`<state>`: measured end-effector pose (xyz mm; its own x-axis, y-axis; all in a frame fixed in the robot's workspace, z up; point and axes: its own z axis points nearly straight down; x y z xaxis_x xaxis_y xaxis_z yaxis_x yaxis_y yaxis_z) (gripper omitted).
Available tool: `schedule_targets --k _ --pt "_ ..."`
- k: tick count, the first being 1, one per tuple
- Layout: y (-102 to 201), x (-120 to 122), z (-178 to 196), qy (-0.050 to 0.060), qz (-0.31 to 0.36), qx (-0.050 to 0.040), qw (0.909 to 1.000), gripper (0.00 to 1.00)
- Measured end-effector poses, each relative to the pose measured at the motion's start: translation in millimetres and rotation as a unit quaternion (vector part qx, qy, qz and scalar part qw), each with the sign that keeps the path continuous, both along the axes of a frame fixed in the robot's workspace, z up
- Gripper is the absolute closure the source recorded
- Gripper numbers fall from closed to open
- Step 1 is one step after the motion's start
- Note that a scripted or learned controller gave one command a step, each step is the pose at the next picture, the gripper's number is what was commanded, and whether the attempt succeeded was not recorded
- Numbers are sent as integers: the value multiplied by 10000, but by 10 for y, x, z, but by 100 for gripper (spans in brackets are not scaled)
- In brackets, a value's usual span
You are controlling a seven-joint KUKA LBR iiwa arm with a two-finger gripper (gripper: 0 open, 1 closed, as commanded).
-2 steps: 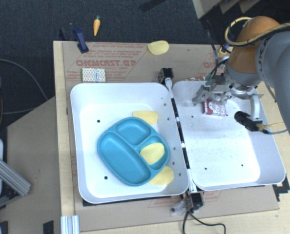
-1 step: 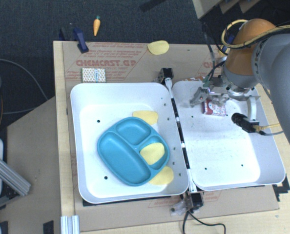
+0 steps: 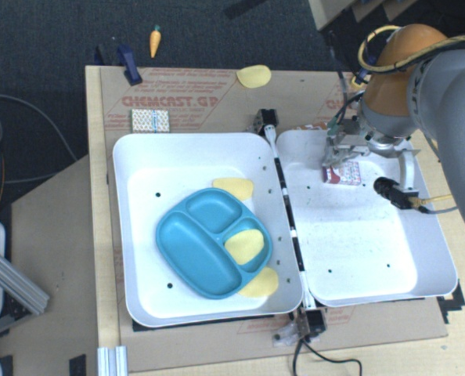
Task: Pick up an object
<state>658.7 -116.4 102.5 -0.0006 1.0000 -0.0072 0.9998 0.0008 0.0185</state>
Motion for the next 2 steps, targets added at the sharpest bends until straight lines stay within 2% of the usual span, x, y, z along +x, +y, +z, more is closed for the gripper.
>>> schedule_targets --k 1,2 --pt "0 -3 -3 4 0 0 10000 0" --pt "31 107 -124 40 0 9 10000 0"
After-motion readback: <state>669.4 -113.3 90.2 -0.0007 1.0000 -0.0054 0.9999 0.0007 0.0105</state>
